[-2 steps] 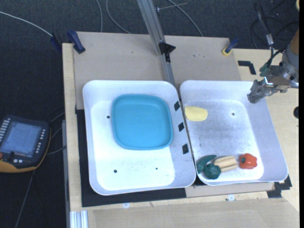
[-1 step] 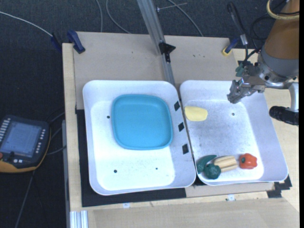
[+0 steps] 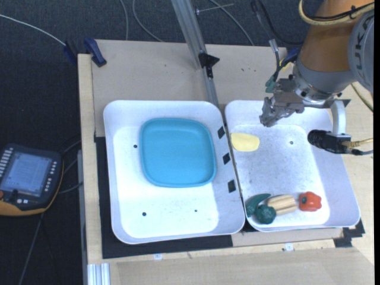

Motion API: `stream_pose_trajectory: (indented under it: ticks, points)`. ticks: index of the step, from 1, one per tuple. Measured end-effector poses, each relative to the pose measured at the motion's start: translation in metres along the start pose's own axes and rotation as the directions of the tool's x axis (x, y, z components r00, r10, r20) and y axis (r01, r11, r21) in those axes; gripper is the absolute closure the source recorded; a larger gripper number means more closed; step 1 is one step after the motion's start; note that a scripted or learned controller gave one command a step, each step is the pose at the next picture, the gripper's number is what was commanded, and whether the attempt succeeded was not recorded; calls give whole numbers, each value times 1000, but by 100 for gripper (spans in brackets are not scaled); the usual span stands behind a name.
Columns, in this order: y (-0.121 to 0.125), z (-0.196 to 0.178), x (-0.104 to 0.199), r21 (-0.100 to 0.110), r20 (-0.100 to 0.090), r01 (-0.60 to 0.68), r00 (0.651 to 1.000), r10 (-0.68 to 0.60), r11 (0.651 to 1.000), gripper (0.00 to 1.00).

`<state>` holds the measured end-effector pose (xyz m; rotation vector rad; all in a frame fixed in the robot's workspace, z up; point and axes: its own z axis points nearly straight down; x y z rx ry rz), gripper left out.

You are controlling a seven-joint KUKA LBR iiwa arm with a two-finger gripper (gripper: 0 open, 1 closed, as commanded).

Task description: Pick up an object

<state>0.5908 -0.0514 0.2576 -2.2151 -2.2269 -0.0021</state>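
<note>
I had the claw (image 3: 270, 119) hanging over the far part of the right bin (image 3: 332, 177), and I judged this to be the approach step: nothing was between its tips, and no object was lifted. From this slanted view I could not tell whether the claw was wide or narrow, since the tips merged into one dark grey lump.

The nearest candidate was the yellow piece (image 3: 244, 142), lying just below and a little to the left of the claw, close to the wall shared by the two bins. Three more things sat well below the claw along the bin's near edge: a green item (image 3: 262, 209), a tan roll-shaped item (image 3: 284, 203) touching it, and a red pepper-like piece (image 3: 309, 201) just beside the roll. My guess was that the next move called for a short shift toward the yellow piece, then a straight descent, keeping clear of the dividing wall.

The left bin (image 3: 119, 159), well to the claw's left, carried a blue plate (image 3: 178, 152). Both bins rested on a pale wooden bench (image 3: 154, 70), with a metal post (image 3: 190, 22) rising above and left of the claw. Far to the left, on dark carpet crossed by cables, lay a teach pendant (image 3: 27, 177).
</note>
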Motion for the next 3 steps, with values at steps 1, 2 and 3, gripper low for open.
stream_pose_trajectory:
  ticks: [1,2,3]
  points:
    - [21,0,51,0,0,-1,1000,1,1000,100]
    - [31,0,101,0,0,-1,1000,1,1000,100]
    - [39,9,143,1,1,-2,1000,2,1000,100]
